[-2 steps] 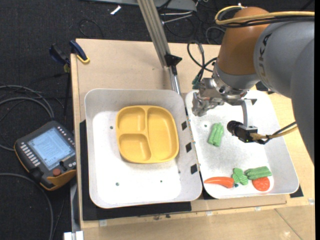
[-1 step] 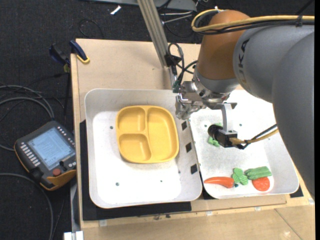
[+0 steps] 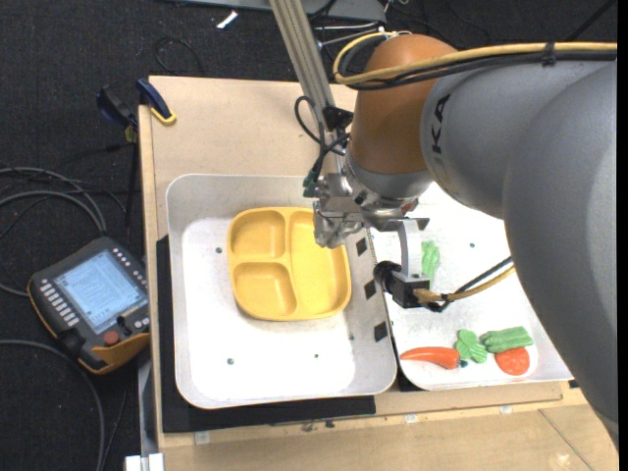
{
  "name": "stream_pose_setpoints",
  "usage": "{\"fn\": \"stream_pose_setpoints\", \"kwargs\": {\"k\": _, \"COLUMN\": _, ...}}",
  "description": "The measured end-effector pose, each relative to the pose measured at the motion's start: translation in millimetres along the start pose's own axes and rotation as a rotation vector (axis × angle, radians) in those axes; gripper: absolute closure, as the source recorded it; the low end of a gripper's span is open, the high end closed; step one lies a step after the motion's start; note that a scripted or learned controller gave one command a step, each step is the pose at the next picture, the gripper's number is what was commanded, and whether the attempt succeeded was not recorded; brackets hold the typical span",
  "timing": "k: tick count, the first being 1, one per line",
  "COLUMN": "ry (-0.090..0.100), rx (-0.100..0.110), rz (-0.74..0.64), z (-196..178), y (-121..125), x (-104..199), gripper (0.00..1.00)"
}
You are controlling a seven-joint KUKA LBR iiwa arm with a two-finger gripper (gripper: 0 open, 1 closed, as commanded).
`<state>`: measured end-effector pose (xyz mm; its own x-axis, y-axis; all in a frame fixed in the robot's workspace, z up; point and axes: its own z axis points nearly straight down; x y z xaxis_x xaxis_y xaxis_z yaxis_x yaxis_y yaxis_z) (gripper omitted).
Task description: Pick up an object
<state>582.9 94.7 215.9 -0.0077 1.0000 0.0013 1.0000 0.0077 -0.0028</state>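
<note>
Your left bin (image 3: 196,361) holds a smooth yellow three-part tray (image 3: 285,263); gripper (image 3: 332,232) over its right edge, claw state unclear. Right bin (image 3: 549,366): toy vegetables (image 3: 481,349).

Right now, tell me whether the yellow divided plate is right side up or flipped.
Right side up: the yellow divided plate lies flat in the left bin, its three compartments facing up.

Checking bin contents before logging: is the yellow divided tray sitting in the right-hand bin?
No, the yellow tray lies in the left bin.
</note>
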Motion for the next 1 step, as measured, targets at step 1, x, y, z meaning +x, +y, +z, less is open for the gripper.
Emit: {"fn": "stream_pose_setpoints", "kwargs": {"k": 1, "ry": -0.001, "rx": -0.002, "rz": 0.007, "z": -0.3, "y": 0.9, "x": -3.4, "gripper": 0.00}}
